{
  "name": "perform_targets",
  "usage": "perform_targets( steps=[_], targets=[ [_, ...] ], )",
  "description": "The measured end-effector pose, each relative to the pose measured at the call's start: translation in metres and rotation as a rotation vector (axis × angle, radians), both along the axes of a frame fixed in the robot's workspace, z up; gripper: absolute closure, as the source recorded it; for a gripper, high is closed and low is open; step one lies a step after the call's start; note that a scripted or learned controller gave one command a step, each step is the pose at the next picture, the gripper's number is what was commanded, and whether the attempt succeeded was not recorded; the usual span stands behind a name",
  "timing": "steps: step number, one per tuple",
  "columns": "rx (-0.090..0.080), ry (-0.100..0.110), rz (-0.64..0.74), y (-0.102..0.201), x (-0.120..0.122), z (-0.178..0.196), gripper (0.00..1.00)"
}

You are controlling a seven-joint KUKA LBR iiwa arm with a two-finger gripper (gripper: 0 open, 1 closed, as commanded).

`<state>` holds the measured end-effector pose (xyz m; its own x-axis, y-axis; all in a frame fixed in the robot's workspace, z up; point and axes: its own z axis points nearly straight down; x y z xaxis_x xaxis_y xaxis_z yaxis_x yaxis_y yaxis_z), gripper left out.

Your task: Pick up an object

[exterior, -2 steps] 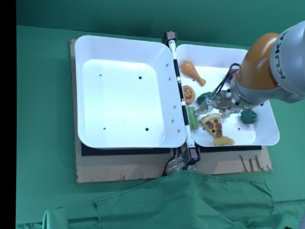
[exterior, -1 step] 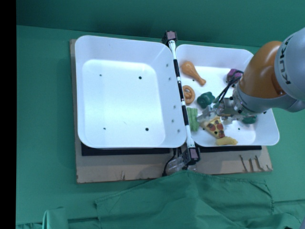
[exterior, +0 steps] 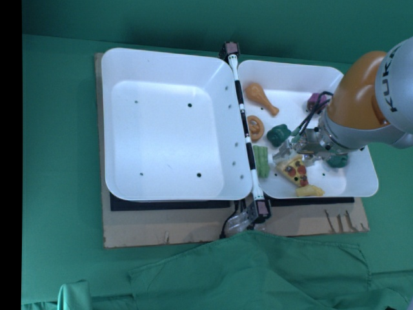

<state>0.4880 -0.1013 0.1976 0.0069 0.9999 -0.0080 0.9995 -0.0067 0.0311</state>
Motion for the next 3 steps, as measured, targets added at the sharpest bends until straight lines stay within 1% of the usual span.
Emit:
perform_targets(
  steps=[1, 2, 3],
  targets=[
    [0.006, 0.024, -0.014, -0.012, 0.003, 0.053, 1.0],
    [0.005, 0.02, -0.005, -0.004, -0.001, 0.106, 1.0],
    [0.008, 0.029, 0.007, 0.035, -0.002, 0.1, 1.0]
  ],
)
